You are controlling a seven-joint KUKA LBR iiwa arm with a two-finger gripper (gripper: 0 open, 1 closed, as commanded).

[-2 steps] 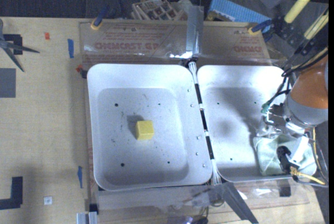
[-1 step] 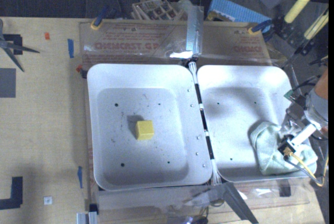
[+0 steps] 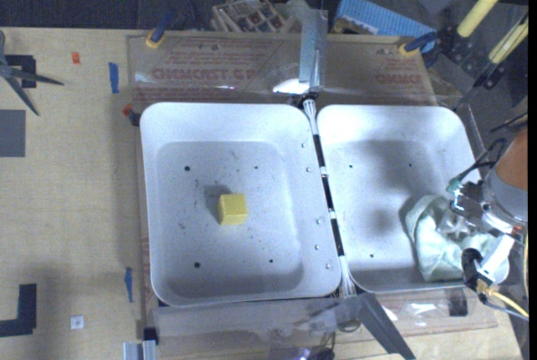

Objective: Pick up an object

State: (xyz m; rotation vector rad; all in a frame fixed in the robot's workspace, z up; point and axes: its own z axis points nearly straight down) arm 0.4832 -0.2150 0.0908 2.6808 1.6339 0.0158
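A small yellow block [image 3: 233, 209] lies on the floor of the left bin [image 3: 168, 132], left of its middle. A crumpled pale green cloth [image 3: 430, 234] sits in the right bin [image 3: 377, 127], near its front right corner. My gripper [image 3: 466, 226] hangs low over the right side of that cloth, coming in from the right edge of the view. The wrist and its cabling cover the fingertips, and the part of the cloth under them is hidden.
A metal divider strip [image 3: 325, 199] runs between the two bins. A cardboard sheet [image 3: 226, 69] and clamps lie behind the bins. The wooden bench [image 3: 59, 207] stretches to the left with a few small marks on it.
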